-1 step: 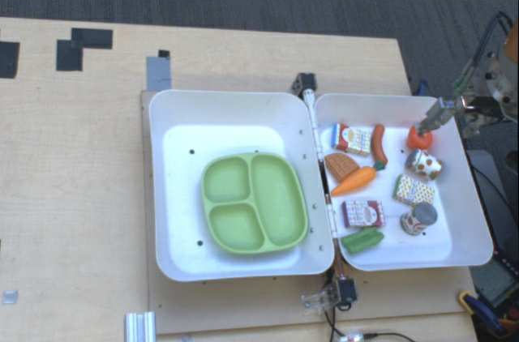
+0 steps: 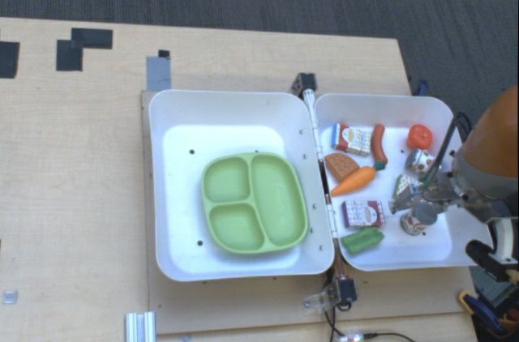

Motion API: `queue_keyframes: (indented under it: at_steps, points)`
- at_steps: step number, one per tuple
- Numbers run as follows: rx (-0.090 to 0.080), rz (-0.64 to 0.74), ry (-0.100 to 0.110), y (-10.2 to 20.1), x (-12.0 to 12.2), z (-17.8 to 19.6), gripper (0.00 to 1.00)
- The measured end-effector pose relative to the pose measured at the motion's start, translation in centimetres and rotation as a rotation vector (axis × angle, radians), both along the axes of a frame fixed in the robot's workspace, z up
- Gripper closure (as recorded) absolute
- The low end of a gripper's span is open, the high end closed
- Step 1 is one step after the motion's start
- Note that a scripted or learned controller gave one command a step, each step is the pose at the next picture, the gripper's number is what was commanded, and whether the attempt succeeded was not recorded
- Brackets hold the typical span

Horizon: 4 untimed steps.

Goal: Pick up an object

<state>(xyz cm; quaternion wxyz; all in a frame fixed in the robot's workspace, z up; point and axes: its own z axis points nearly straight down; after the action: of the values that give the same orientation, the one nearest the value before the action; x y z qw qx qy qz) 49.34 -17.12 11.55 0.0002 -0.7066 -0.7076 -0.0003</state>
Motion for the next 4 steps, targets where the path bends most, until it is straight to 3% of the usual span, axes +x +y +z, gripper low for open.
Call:
queue_keyframes:
  at_steps: [1, 2, 3, 4]
  points:
    - [-0.010, -0.003, -0.021, 5.6, -0.1, -2.5, 0.00]
    - [-0.001, 0.002, -0.022, 6.0, 0.1, -1.4, 1.00]
    - [-0.001, 0.002, -0.021, 6.0, 0.1, -1.4, 0.00]
    - [-0.020, -0.009, -0.023, 7.8, -0.3, -2.1, 0.00]
